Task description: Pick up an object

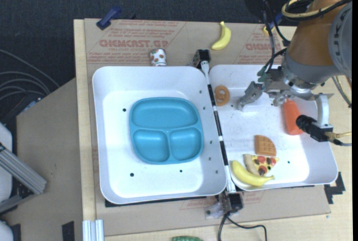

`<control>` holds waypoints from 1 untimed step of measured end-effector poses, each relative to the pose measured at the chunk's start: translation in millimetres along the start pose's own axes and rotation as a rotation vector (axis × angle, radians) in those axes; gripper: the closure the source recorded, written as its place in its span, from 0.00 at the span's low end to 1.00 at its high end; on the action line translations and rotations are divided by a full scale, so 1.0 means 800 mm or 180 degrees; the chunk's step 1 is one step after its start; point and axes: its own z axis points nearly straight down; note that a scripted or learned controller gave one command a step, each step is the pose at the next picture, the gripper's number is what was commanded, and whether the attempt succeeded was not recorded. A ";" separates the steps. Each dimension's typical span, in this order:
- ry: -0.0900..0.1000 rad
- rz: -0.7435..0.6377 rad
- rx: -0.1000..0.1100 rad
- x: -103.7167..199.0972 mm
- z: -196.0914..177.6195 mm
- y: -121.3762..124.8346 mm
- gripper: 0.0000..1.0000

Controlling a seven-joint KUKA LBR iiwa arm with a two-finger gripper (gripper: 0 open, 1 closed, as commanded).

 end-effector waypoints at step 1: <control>-0.0004 0.0003 -0.0002 -0.032 0.125 0.069 0.00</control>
